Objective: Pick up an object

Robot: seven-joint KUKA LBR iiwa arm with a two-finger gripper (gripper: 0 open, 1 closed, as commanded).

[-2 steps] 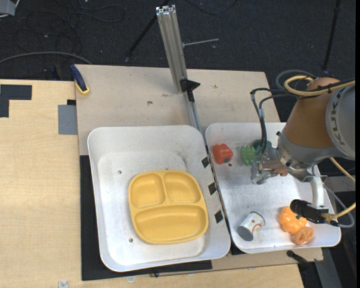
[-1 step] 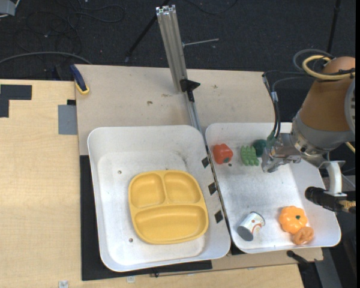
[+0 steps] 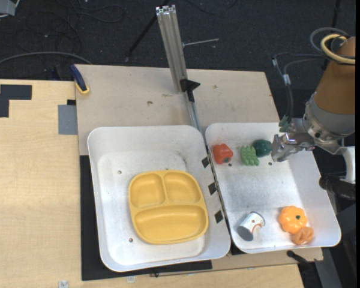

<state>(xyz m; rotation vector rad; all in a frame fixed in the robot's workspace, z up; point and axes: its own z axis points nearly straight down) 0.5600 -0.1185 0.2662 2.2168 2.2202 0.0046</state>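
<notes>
Camera view: gripper point(image 3: 281, 150) jaw state can't tell, hanging beside dark green toy point(image 3: 263, 147) & green block point(image 3: 249, 155), so risk = nudging both w/o grasping either.

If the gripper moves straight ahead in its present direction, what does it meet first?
Probably the dark green object, lying just ahead of the gripper in the right bin; height is unclear, so it might pass above.
</notes>
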